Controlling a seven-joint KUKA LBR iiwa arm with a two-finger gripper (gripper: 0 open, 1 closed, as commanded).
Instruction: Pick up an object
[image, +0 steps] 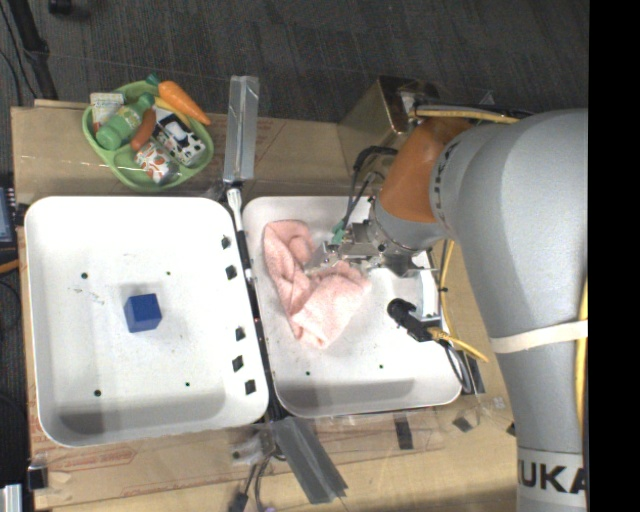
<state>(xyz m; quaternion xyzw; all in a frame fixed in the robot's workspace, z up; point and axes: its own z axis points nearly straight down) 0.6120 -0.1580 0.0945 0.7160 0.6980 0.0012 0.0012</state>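
Hovering over the right bin (440, 385), gripper (335, 250) sits at the pink cloth (312, 290), apparently touching its top fold. Finger opening: cannot tell, view too cluttered. Blue cube (143, 312) lies in left bin (60, 420).

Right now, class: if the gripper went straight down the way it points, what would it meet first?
Most likely the pink cloth in the right bin; the gripper hangs over its upper edge, though depth is unclear.
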